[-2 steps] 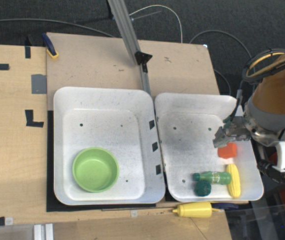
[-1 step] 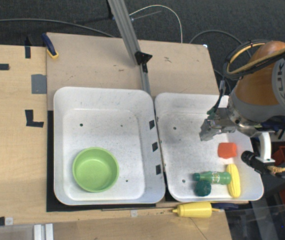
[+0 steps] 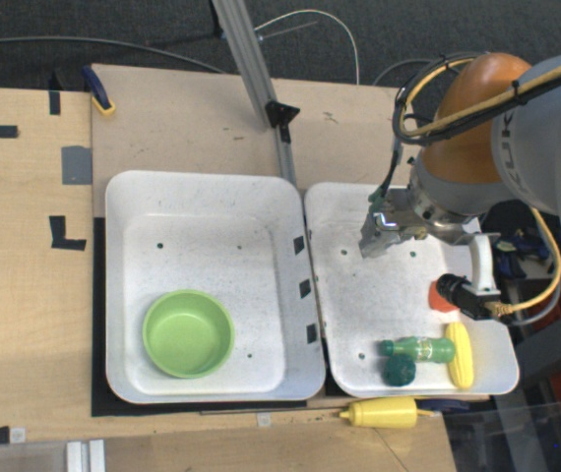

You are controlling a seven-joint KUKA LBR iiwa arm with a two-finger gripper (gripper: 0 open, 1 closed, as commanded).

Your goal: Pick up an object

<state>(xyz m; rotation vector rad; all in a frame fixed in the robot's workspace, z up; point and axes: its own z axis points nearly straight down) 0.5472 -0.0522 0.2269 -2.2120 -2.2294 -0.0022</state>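
The claw [image 3: 377,236] of the grey KUKA arm [image 3: 527,136] hangs over the upper part of the right bin [image 3: 359,303], its metal tip just above the white floor; whether it stands wide or narrow cannot be told from this slant, and nothing shows between its tips. Behind it the orange band [image 3: 477,116] bulges above the wrist, ringed by looping yellow and black cables [image 3: 428,96].

Lower in the same bin, well apart from the claw, lie the things on offer — a green bottle [image 3: 418,350] on its side, with a darker green block-like piece [image 3: 397,370] touching its left end and a yellow banana-shaped toy [image 3: 460,354] just beside its right end. A small red object [image 3: 441,301] sits near the bin's right wall, partly hidden by black hardware on the arm.

The left bin [image 3: 133,224] holds a lime-green bowl [image 3: 188,333], upright, in its lower left corner. Just outside the right bin's near rim a yellow clamp handle [image 3: 384,413] lies along the edge of the surface [image 3: 25,283]. A grey metal pole [image 3: 246,47] slants in from the top and ends at a black clamp [image 3: 280,114] above the gap between the two bins — another yellow-tipped clamp [image 3: 98,91] grips the board at upper left.
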